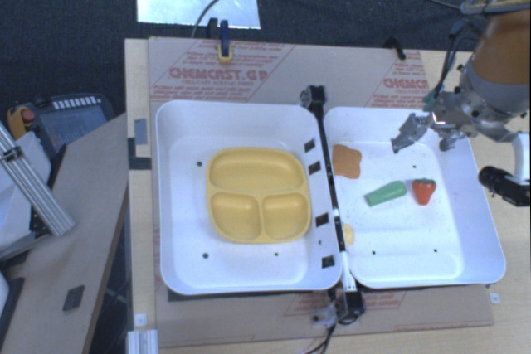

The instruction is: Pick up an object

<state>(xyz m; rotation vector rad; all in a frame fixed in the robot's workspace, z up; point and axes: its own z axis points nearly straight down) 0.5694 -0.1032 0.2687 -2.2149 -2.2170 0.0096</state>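
The right bin (465,261) holds a flat orange piece (347,161) near its left wall. A green cylinder (386,194) lies beside a small red fruit with a green top (424,191) in the middle. A small yellow bit (348,235) rests against the divider. My gripper (430,137) hangs over the bin's far part, above and behind the red fruit. It is open, its fingers (406,136) spread apart with nothing between them.
The left bin (178,261) holds a yellow tray (253,193) with three compartments. A black divider strip (325,186) runs between the bins. A black cable crosses above the bench at the back, and a metal rail (33,186) lies off to the left.
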